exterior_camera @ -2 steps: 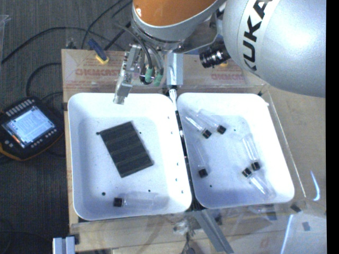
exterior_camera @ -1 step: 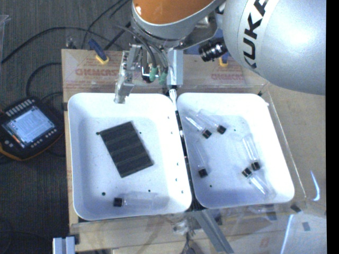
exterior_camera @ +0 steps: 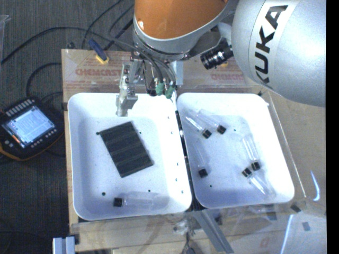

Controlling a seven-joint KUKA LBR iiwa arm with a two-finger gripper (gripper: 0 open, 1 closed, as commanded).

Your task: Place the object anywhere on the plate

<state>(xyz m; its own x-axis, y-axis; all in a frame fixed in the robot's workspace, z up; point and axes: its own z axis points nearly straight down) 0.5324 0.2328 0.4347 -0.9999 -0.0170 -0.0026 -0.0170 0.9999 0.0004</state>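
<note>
1 ribbed black rectangular plate (exterior_camera: pixel 126 150), clear plastic tube (exterior_camera: pixel 139 199) nearby; hand (exterior_camera: pixel 125 100) state unclear.

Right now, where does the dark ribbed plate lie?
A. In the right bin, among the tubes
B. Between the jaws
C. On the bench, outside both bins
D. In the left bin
D: the plate lies flat on the floor of the left bin, below the gripper.

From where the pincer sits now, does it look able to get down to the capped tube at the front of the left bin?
Probably yes. The tube lies alone near the front wall, the plate sits clear of it, and the pincer hangs over the same bin's back edge.
</note>
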